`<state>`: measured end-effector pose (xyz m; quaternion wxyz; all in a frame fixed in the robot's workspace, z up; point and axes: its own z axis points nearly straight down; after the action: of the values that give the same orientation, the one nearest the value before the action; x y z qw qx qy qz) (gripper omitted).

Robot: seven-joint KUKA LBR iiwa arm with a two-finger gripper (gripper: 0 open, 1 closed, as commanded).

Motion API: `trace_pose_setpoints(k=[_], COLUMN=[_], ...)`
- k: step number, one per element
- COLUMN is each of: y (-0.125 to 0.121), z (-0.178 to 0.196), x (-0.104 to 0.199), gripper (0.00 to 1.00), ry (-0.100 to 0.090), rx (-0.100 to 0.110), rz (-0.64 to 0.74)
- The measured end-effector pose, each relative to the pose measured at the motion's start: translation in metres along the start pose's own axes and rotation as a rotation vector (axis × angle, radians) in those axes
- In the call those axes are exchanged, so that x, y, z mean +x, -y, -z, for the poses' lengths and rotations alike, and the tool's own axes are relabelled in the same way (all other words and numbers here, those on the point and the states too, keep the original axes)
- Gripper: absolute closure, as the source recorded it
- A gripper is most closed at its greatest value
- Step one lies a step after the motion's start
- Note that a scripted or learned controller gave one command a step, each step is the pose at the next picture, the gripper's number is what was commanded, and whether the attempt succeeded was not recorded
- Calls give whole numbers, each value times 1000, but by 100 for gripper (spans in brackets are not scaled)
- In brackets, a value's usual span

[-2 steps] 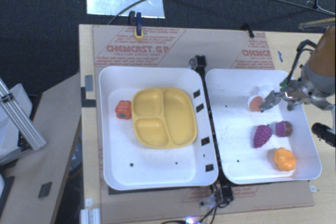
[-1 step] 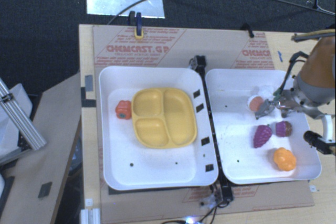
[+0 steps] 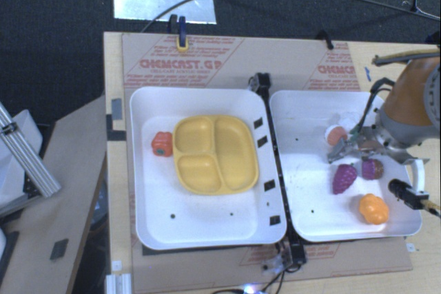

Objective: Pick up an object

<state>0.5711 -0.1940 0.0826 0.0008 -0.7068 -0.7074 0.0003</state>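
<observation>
Two white bins (image 3: 207, 234) look like smooth, slightly glossy plastic. The yellow divided plate (image 3: 215, 153), well left of the tool (image 3: 344, 148), has a satin plastic sheen. The toy fruits beside the tool, a purple bunch (image 3: 344, 177) and an orange piece (image 3: 373, 208), seem matt, possibly rubbery. The worktop (image 3: 207, 65) is matt brown board with red print.

Grey arm (image 3: 413, 103) with orange band, reaching in from the right edge — wrist bent downward and to the left. Gripper (image 3: 342, 152) low, pointing left — finger state not clear.
</observation>
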Motion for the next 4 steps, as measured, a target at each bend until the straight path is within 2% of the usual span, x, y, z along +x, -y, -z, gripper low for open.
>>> trace_pose_setpoints(k=[1, 3, 4], y=[-2, -10, -12], z=[13, 141, 191], x=[-1, -1, -1], gripper=[100, 100, 100], ry=[2, 4, 3], rx=[-6, -10, -8], rz=[0, 4, 5])
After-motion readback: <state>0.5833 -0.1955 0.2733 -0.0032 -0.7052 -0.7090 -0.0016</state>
